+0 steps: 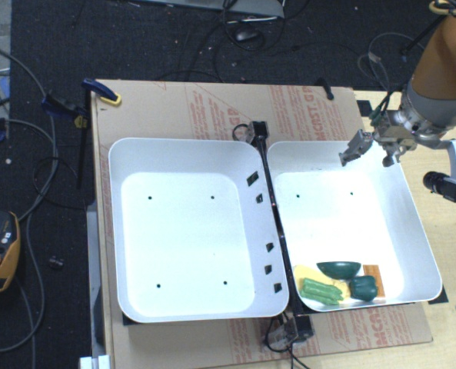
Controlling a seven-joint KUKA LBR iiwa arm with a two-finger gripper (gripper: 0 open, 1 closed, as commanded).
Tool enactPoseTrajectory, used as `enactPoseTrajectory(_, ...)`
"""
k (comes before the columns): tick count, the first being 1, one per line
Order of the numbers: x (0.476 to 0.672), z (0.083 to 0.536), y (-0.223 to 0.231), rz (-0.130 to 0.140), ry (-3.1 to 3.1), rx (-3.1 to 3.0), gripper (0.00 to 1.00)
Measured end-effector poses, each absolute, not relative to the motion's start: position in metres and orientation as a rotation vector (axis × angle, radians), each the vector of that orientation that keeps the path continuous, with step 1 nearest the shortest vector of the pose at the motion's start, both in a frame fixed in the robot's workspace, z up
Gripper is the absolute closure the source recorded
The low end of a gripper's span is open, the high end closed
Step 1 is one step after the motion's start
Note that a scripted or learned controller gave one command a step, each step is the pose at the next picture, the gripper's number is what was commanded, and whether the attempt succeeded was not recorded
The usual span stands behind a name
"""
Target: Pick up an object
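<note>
My gripper (pixel 374 151) hangs over the far right edge of the right bin (pixel 343 206), its two fingers spread apart with nothing between them. At the near edge of that bin lies a small cluster of objects: a dark green bowl-shaped piece (pixel 339 268), a light green ridged piece (pixel 321 290), a teal block (pixel 364 287), a yellow piece (pixel 307 273) and an orange-brown block (pixel 374 271). The gripper is well away from them, at the opposite end of the bin.
The left bin (pixel 185 229) sits beside the right one, with black clips (pixel 267 221) along the seam between them. Both rest on a cardboard sheet (pixel 212 106). Cables and a blue-yellow clamp (pixel 101 92) lie beyond the bench's far left corner.
</note>
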State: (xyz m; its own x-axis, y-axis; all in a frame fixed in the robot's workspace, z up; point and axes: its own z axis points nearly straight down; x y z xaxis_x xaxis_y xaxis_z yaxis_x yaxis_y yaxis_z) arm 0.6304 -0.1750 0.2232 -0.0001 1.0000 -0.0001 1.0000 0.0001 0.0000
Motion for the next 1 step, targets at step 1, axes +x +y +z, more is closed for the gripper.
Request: enactPoseTrajectory(1, 0.5855, 0.2010, -0.2004, -0.002, 2.220, 2.226, 0.00)
